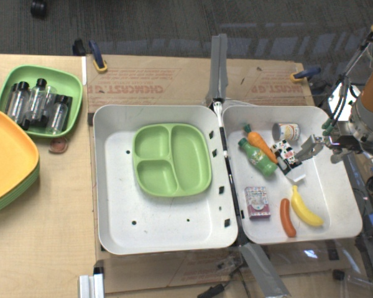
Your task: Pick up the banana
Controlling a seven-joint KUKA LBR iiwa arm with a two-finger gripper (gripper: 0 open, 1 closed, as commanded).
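Banana (pixel 305 209) beside sausage (pixel 287 218), right bin; fingers (pixel 306 149) apart, holding nothing; arm cut off.

Single fixed camera; mounted above the bench (pixel 43 228); faces down at a slant; both white bins (pixel 112 228) lie mid-frame at moderate range; floor beyond the bins; arm (pixel 367 104) right of them.

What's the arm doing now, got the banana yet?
Gripper above right bin, nothing held. Banana lying free near front, sausage beside it. Path clear.
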